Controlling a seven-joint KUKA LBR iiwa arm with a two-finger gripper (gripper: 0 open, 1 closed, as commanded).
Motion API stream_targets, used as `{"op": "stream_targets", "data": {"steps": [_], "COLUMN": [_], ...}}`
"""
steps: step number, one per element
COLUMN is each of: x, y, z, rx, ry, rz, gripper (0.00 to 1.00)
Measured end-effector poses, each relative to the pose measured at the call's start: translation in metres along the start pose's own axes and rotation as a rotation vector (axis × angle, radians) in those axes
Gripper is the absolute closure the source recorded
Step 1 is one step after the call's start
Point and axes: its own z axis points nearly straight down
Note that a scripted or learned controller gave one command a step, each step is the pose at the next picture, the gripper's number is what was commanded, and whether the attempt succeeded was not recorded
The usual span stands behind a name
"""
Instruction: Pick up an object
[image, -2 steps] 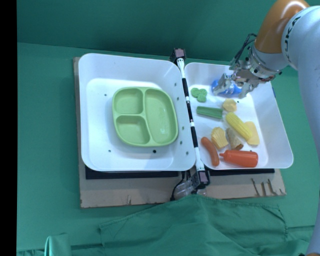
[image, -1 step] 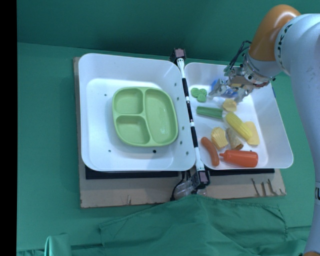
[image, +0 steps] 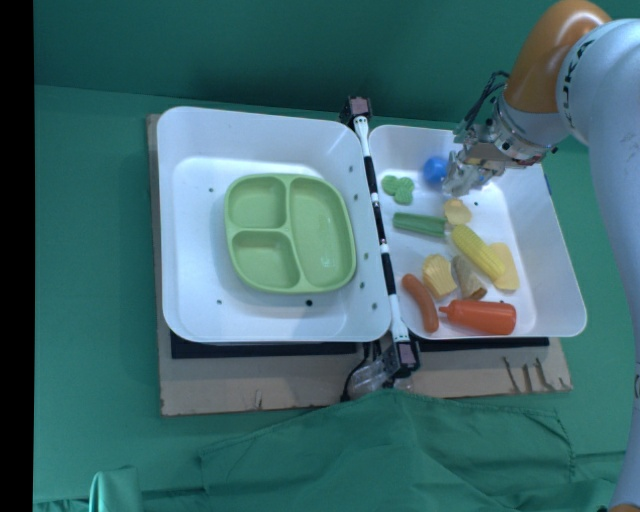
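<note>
Objects for picking lay in the right bin (image: 560, 290), 1 of 2 shallow white bins side by side on a brown board (image: 200, 385) over green cloth (image: 90, 250).

Nearest the camera: a rumpled fold of green cloth (image: 400, 450) at the board's front edge.

Right bin, front row: 1 red-orange ketchup bottle (image: 480, 316), lying on its side; 1 orange sausage (image: 420, 302), lying at a slant just left of the bottle.

Middle row: 1 small yellow piece (image: 438, 274); 1 tan piece (image: 467, 277) touching it; 1 yellow corn cob (image: 477, 251) at a slant; 1 pale yellow piece (image: 505, 268) beside the cob.

Further back: 1 green stalk-shaped piece (image: 420, 224); 1 small yellow piece (image: 457, 211) just right of it.

Far row: 1 green lumpy piece (image: 398, 186) near the dividing wall; 1 blue ball (image: 434, 169).

Left bin (image: 190, 150): 1 light green plate (image: 290, 232) with 3 compartments, lying flat.

Gripper (image: 462, 180): hung over the far part of the right bin, just right of the blue ball and above the small yellow piece. Finger state could not be told; nothing was seen between them.

Arm (image: 600, 70): grey, with orange band, entering from the right.
</note>
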Motion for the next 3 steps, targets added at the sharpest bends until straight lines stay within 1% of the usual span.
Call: {"op": "stream_targets", "data": {"steps": [1, 2, 3], "x": [-0.006, -0.009, -0.012], "y": [-0.001, 0.004, 0.015], "z": [-0.067, -0.114, -0.165], "rx": [0.009, 0.010, 0.009], "ry": [0.004, 0.004, 0.004], "rz": [-0.002, -0.002, -0.004], "gripper": [1.00, 1.00, 1.00]}}
